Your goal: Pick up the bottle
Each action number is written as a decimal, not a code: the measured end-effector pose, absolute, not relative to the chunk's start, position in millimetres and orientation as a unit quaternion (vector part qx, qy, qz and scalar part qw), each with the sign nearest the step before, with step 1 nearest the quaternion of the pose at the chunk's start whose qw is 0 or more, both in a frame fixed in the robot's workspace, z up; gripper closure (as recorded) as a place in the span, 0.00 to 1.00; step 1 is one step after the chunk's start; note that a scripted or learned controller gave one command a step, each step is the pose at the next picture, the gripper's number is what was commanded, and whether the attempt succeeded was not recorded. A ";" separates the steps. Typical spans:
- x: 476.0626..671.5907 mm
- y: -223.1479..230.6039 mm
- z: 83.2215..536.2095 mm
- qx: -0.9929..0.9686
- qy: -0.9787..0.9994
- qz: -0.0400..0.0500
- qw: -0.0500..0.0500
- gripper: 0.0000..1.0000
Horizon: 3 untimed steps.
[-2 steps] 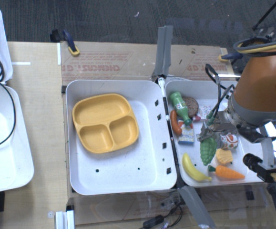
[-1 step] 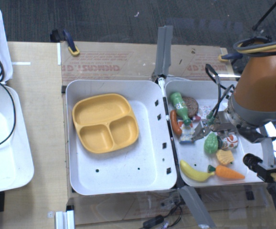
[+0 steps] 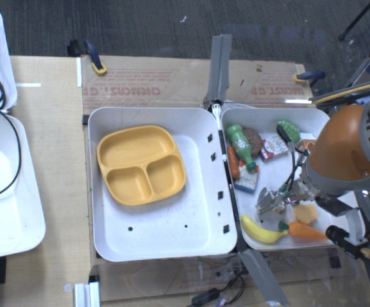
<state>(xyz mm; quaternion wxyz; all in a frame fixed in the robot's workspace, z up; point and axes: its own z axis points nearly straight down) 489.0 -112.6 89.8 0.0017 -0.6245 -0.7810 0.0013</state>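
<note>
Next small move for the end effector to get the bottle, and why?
Probably shift the end effector up and slightly left in the camera view, toward the green bottle. It sits lower in the right bin, just above the banana, apart from the bottle, which lies near the bin's left wall beside a blue packet. Its opening is unclear.

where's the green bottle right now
In the camera view, the green bottle lies in the right bin, near its upper left corner along the divider, above the banana.
</note>
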 end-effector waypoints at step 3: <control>659.1 -97.2 214.3 -0.665 -0.747 0.001 0.000 0.00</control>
